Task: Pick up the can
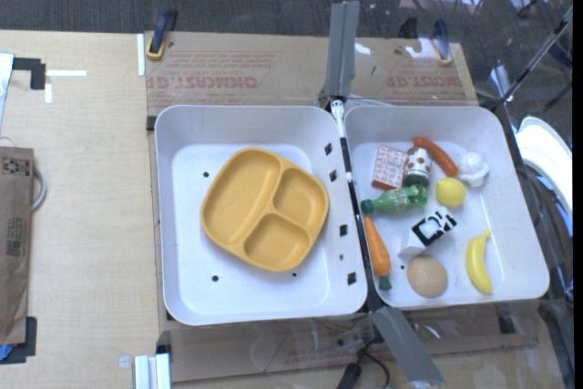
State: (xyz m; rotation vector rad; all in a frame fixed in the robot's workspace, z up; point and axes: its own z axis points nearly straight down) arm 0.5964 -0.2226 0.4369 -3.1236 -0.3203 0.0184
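Task status: nothing done yet as far as visible. Can sits in the right bin, approx 11 o'clock from bin centre, resting among other items, not lifted. Gripper state: can't tell, no fingers to judge from. All of the pick is left: approach, descend, close, lift.

Can pose: small, red/white label, dark end. Upright vs tilted: can't tell at this res.

Clutter around the can (tight):
- red/white carton at its 9 o'clock, touching or just beside.
- orange sausage-like item at its 2 o'clock, just beside.
- green bottle lying at its 7 o'clock, cap end up against the can.
- lemon at 4 o'clock, near.
- white lumpy obj at 3 o'clock, further off.

Rest of the bin, well apart from the can: black/white box, carrot, brown round item, banana.

Left bin: yellow divided plate, irrelevant to the pick.

Judgement: neighbours on the 9, 2 and 7 o'clock sides leave little finger room; likeliest clear closing axis runs approx 11–5 o'clock. Risk: pinching the bottle or sausage along w/ the can.
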